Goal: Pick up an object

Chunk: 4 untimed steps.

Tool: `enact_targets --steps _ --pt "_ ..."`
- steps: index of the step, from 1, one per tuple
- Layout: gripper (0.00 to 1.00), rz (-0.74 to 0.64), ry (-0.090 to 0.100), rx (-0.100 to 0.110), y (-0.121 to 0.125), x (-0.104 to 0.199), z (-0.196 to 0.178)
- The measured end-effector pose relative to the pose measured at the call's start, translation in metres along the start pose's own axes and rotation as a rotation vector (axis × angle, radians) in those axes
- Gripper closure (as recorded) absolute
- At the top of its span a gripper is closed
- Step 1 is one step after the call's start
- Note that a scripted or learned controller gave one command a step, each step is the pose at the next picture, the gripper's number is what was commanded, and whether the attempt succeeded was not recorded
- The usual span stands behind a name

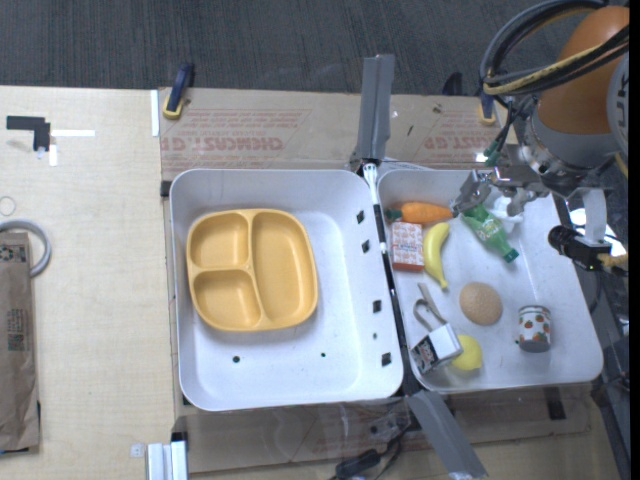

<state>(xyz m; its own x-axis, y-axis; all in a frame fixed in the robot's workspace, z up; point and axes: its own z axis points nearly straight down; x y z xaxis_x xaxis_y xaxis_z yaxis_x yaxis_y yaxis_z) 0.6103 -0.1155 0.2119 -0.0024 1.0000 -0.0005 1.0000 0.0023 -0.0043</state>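
Green plastic marks the nearest target: a small green bottle (490,230) lies on its side in the far part of the right bin (575,318), its long axis slanting from upper left to lower right, cap end pointing toward the bin's middle. The gripper (492,190) hangs directly over the bottle's upper end, at the bin's far wall; whether it is open or closed cannot be told from this slanted overhead view, and nothing can be seen held in it. Just left of the bottle lie an orange carrot (424,211) and a yellow banana (435,253), both close enough to crowd a descent on that side. Open white floor lies to the right and toward the near side, where a tan round object (481,303) and a small patterned cup (534,328) sit well apart. The left bin (200,368) holds a yellow divided plate (252,268). A short drop looks sufficient, judging by position.
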Motion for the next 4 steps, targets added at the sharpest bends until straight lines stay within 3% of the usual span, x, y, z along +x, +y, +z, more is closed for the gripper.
enact_targets --steps 1,2,3,4 --pt "0.00 -0.105 -0.002 -0.005 0.028 0.020 0.110" --pt "0.00 -0.235 -0.003 -0.017 -0.007 0.018 0.115" --pt "0.00 -0.139 -0.001 -0.018 -0.018 0.018 0.115" --pt "1.00 -0.137 0.000 -0.016 -0.018 0.018 0.107"
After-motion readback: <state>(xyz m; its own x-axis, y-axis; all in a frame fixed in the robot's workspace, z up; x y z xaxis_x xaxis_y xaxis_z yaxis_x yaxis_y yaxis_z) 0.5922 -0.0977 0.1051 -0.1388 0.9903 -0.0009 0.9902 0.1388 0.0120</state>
